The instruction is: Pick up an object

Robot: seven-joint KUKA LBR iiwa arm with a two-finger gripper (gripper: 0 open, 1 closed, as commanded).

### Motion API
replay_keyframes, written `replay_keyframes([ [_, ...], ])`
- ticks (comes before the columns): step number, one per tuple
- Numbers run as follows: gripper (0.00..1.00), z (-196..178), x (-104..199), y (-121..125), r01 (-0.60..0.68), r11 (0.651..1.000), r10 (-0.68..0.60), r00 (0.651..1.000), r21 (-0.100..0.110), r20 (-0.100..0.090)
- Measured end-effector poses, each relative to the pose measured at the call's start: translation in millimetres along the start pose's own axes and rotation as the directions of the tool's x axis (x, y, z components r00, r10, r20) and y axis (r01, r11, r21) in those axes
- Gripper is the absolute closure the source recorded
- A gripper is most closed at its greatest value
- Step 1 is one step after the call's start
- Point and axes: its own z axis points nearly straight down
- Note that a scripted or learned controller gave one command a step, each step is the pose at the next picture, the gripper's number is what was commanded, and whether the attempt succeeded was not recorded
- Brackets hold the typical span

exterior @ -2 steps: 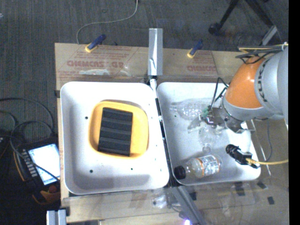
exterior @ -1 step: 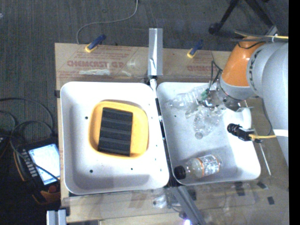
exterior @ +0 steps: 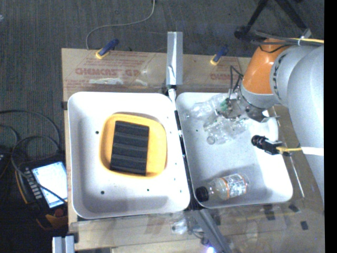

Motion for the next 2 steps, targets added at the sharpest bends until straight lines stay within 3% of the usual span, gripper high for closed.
replay_keyframes([
  [1, 0.0, -1, 45, -8, 0.016, 1.0, -0.016, 1.0, -0.012, 0.003],
  [2, 0.0, -2, 41, 19, -0.101, 0.993, 0.102, 0.995, 0.058, -0.016],
])
